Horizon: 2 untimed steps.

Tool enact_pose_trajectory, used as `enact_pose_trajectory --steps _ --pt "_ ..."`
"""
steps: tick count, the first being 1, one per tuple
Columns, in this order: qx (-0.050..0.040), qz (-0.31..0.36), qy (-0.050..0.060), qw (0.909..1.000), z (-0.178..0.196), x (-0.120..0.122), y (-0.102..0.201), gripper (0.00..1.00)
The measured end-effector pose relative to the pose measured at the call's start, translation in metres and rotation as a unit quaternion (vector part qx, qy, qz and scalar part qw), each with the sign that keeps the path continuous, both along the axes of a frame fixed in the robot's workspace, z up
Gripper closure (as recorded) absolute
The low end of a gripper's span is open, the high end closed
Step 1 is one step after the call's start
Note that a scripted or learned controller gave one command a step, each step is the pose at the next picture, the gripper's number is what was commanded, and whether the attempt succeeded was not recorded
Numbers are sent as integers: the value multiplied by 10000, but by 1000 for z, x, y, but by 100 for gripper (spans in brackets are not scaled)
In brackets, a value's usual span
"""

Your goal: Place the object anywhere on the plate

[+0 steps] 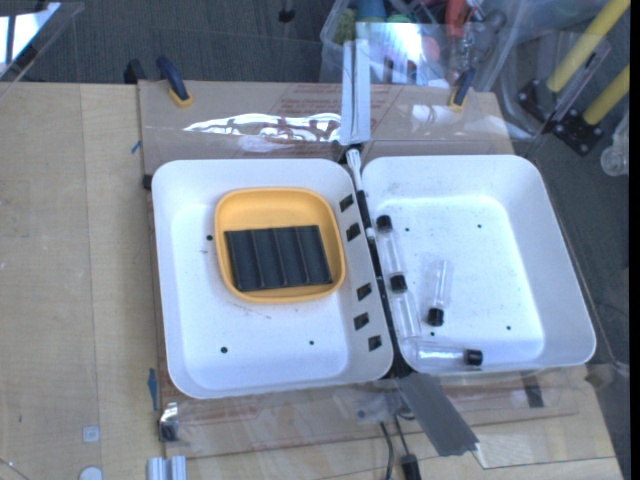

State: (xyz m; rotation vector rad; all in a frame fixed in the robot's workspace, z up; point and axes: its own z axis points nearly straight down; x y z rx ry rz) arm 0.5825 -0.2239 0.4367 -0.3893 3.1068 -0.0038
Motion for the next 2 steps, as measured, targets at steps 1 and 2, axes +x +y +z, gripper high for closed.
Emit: enact_pose_trajectory --steps 1,2 --pt "-10 1717 -4 9851 0 68 0 100" --pt "-23 3469 -4 9379 0 86 2 100"
